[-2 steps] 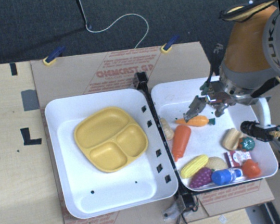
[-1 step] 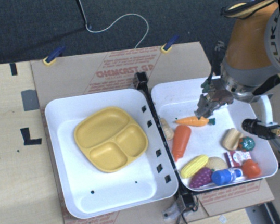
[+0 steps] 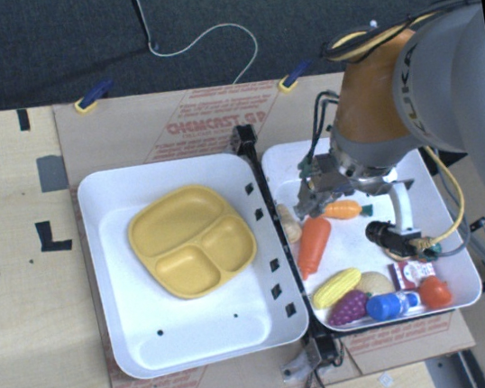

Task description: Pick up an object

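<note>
Reaching in: the grey arm (image 3: 443, 74) with its orange band comes from the right and hangs over the far part of the right bin (image 3: 459, 296).
Gripper: the gripper (image 3: 319, 187) sits low over the right bin's far-left area, just above the toy carrot (image 3: 313, 243).
Fingers: dark parts crowd together there, and it cannot be told whether the fingers are open or closed; nothing is plainly seen between them.
Carrot: orange, lying at a slant in the left part of the right bin, its far end just beside the gripper.
Small orange piece: an orange piece with a green tip (image 3: 346, 210) lies just right of the carrot's far end, near the gripper.
Near row: a yellow corn cob (image 3: 336, 287), purple grapes (image 3: 349, 308), a blue bottle (image 3: 390, 305) and a red tomato-like toy (image 3: 435, 293) crowd the right bin's near edge.
Left bin: the left bin (image 3: 128, 334) holds a yellow divided plate (image 3: 191, 239), resting toward its far side, well apart from the gripper.
Surface: both bins rest on a brown cardboard sheet (image 3: 203, 117) on the surface, side by side and touching along a black divider.
</note>
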### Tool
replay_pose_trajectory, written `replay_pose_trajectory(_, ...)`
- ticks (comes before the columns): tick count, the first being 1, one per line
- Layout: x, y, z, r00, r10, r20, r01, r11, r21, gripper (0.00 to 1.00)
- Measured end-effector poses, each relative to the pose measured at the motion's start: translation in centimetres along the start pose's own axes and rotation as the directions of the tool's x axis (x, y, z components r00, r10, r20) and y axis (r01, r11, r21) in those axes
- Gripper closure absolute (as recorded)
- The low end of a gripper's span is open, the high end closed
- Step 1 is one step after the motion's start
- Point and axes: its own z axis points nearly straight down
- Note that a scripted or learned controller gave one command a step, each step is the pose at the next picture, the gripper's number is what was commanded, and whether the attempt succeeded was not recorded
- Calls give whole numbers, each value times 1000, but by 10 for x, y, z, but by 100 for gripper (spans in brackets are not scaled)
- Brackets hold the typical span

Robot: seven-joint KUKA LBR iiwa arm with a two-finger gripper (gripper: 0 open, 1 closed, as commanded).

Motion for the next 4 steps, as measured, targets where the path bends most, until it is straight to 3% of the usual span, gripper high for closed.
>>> replay_pose_trajectory(1, 70, -75, -59, 1000, -3, -2, 3, 1000, -3, 100)
replay_pose_trajectory(2, 71, -89, -147, 1000, 2, 1, -2, 1000, -13, 100)
replay_pose_trajectory(3, 98, -71, -62, 1000, 2, 3, -2, 1000, 3, 100)
replay_pose_trajectory(4, 55, -89, -128, 1000, 8, 3, -8, 1000, -9, 100)
